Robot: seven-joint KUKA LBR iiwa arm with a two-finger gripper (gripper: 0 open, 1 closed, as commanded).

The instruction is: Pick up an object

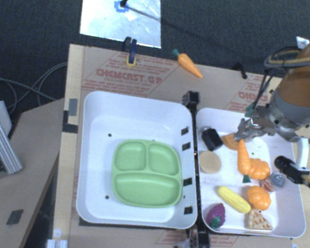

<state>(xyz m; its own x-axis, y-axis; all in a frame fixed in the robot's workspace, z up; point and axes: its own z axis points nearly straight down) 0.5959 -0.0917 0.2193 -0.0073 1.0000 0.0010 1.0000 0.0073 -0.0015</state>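
My gripper (pixel 245 130) hangs low over the back of the right bin (pixel 294 225), just above the upper end of an orange carrot (pixel 244 157) that lies lengthwise there. An orange wedge (pixel 229 141) lies just left of the carrot's top. Beside the carrot sit an orange pepper (pixel 259 169) and, further forward, a round orange fruit (pixel 260 197). A black block (pixel 211 139) and a tan round disc (pixel 211 163) lie at the bin's left side. I see nothing lifted off the bin floor.
A yellow corn cob (pixel 234 199), a purple vegetable (pixel 216 214), a waffle-like wedge (pixel 258 221) and a small round tin (pixel 276 180) fill the front of the right bin. The left bin (pixel 102 120) holds a green divided plate (pixel 148 173). Another carrot (pixel 188 64) lies on the bench behind.
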